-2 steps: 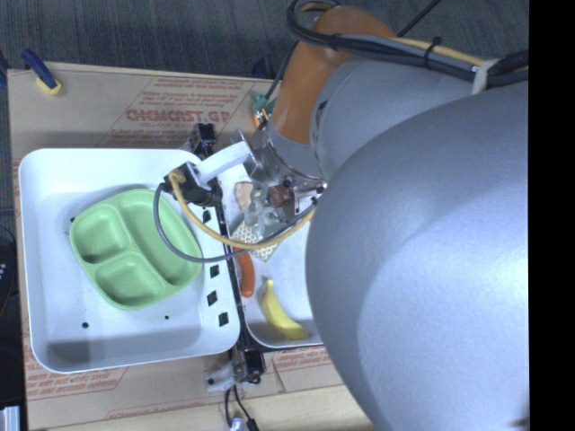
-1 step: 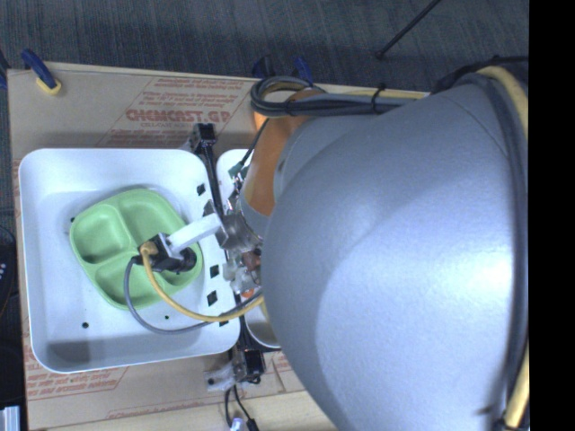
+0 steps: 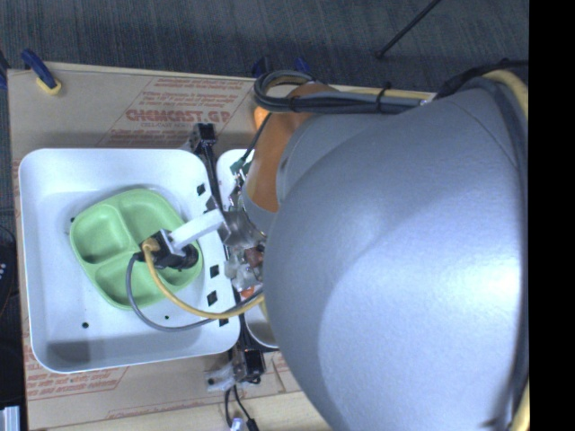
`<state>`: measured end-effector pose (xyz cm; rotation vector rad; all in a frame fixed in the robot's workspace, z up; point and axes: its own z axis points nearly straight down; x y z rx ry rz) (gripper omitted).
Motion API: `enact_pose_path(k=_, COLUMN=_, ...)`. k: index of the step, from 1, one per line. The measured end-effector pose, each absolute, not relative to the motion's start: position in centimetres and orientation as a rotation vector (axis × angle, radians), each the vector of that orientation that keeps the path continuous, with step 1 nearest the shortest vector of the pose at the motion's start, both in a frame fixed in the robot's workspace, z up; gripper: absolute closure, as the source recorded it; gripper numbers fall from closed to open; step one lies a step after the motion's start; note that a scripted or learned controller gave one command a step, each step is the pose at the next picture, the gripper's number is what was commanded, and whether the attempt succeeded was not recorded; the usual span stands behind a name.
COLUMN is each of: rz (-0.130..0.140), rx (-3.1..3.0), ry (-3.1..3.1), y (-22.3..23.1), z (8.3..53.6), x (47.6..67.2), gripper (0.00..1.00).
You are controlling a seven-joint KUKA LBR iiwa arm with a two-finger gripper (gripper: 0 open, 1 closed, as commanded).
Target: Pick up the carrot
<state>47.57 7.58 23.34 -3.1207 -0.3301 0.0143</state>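
Well, end effector (image 3: pixel 241 251) low at seam betw. bins, grip state can't tell. Grey arm (image 3: pixel 395 259) covers right bin (image 3: pixel 232 163); carrot: spot rel. to it can't tell. Green divided plate (image 3: pixel 121 241) in left bin (image 3: pixel 45 241).

Divided plate (image 3: pixel 112 232) in the left bin (image 3: pixel 54 330), arm (image 3: pixel 395 259) overhanging the right bin (image 3: pixel 232 162) beside it, both on the bench (image 3: pixel 135 106).

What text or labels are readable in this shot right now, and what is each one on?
"CHEMCAST GP": large red print on the brown sheet under the bins, above the left white bin in the view.
Smaller red lines around that print, and more red print at the sheet's lower left corner: too blurred to read.
Green divided plate: no text seen.
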Motion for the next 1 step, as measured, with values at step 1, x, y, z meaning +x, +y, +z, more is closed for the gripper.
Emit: enact_pose_path(k=1, rz=0.018, rx=-3.119, ry=-0.34, y=7.66, z=24.31, x=47.6, gripper=1.0)
